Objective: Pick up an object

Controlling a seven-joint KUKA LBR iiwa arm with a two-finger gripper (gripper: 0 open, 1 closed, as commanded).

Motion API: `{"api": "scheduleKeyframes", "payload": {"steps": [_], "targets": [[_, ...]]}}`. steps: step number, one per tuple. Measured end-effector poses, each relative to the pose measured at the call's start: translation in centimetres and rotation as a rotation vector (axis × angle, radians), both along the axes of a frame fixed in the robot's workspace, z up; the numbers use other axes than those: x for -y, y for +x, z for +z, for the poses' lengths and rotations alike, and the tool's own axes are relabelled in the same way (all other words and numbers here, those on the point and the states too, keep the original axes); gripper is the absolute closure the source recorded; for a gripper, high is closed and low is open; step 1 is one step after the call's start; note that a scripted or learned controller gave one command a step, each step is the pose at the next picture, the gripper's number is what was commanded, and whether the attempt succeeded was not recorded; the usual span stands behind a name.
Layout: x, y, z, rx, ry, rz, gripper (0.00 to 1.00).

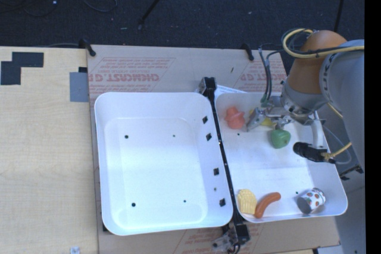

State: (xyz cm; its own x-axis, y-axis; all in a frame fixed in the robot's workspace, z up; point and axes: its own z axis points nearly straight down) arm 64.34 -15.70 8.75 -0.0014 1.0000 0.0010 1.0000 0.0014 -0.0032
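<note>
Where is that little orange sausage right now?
The sausage lies in the right bin near its front edge, beside the yellow corn piece and left of the cupcake.

The cardboard sheet [137,71] under the bins bears red print, upside down from this camera. It reads roughly "CHEMCAST GP", up and left of the gripper [257,119]. The smaller print around it is too blurred to read.
</note>
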Motion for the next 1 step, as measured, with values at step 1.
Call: {"api": "scheduleKeyframes", "payload": {"steps": [1], "targets": [[-0.53, -0.01, -0.01, -0.001, 0.000, 0.000, 0.00]]}}
